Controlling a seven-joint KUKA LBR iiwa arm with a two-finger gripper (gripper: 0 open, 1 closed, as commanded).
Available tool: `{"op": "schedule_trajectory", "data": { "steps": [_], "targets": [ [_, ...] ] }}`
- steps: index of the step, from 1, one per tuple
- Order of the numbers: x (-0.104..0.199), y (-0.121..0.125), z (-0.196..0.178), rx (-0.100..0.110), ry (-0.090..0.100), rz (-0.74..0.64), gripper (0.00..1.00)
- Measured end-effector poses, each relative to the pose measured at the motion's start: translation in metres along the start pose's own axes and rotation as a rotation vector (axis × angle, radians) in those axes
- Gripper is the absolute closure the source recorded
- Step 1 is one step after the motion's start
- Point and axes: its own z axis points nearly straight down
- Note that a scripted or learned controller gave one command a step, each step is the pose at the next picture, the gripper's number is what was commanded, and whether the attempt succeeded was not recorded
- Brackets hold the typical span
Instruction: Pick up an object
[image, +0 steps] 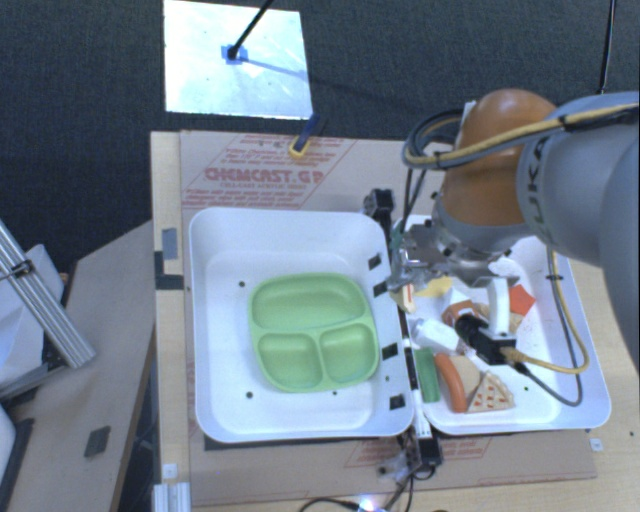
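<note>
The right bin (570, 395) holds several toy foods. A green stick (427, 375), a red sausage (452, 384) and a pizza slice (490, 396) lie near its front left. A yellow piece (436, 289) and a red-orange block (522, 300) lie farther back. My gripper (420, 284) hangs low over the left part of this bin, close to the yellow piece and the wall between the bins. The arm's wrist hides much of the bin's back half. Nothing shows as held.
The left bin (220, 300) carries a green divided plate (312, 330) in its middle. A cardboard sheet (265, 170) lies under both bins. A metal frame (40, 300) stands at the far left.
</note>
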Motion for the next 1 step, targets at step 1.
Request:
{"op": "schedule_trajectory", "data": {
  "steps": [1],
  "targets": [
    [0.0065, -0.0036, 0.0017, 0.0, 0.001, -0.004, 1.0]
  ]
}}
